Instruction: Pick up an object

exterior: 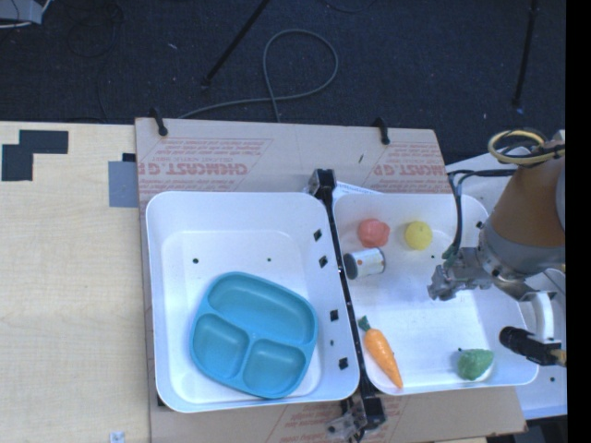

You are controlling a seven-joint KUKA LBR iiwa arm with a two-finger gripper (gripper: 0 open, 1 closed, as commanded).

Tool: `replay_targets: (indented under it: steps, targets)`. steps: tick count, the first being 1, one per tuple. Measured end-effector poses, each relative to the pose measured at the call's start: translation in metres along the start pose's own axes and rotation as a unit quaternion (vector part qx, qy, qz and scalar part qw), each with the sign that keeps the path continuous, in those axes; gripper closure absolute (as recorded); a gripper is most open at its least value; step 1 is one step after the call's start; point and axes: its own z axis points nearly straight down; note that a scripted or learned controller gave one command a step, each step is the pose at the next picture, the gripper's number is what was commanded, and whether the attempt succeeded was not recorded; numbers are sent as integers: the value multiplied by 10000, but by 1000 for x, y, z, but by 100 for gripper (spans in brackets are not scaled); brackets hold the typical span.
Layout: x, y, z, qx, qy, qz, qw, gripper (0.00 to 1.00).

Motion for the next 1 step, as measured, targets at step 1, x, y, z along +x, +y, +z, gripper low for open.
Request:
replay_targets:
  steps: [1]
  targets:
    - [3,2,-39,-3,1,-29,10000,100]
